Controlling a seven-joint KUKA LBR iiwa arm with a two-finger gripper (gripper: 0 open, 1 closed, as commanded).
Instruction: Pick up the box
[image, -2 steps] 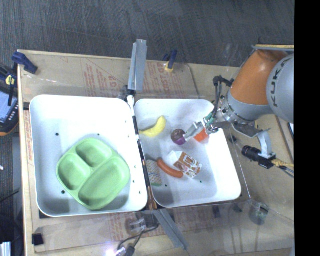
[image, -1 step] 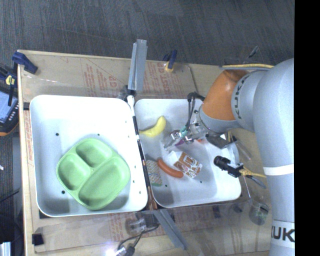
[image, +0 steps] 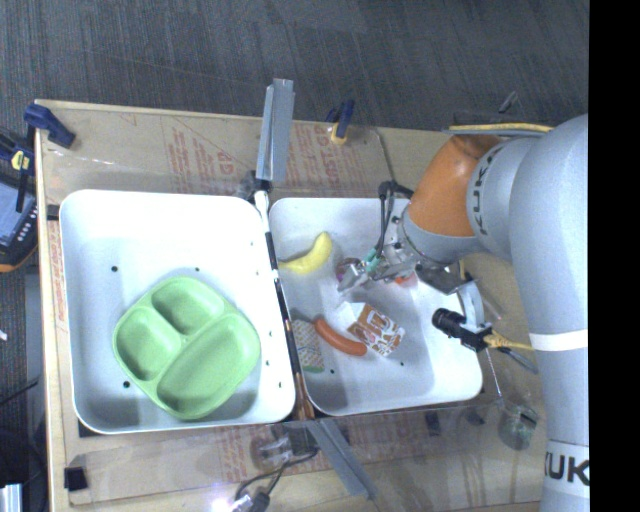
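Bench: wooden board (image: 150, 150) on dark carpet, carrying two shallow white bins side by side, clamps along its upper edge.
Left bin: the left bin (image: 90, 240) fills the left half of the frame and holds a green divided plate (image: 187, 346), lying flat in its lower middle.
Right bin: the right bin (image: 455, 375) sits centre-right; in it, from left to right, are a banana (image: 312, 255) at upper left, a mottled flat object (image: 307, 346) hard against the left wall, a sausage (image: 340, 337), then the box (image: 376, 330).
Box: small orange-and-white carton lying flat near the bin's middle, its long axis slanting from upper left to lower right; its left end lies just beside the sausage, and I cannot tell whether they touch.
Gripper: the gripper (image: 362, 270) sits in the upper middle of the right bin, on the arm reaching in from the right.
Key relation: the box lies below the gripper in the frame and slightly to its right, near but apart; my reading is that the next move is a short shift toward the frame's bottom, then a descent.
Grip state: cannot tell whether it is released or clenched; nothing is visibly held.
Hard to read: the gripper tip is a small blur of metal with green and red specks; the box's print is illegible, and the arm's bulk covers the bin's upper right corner.
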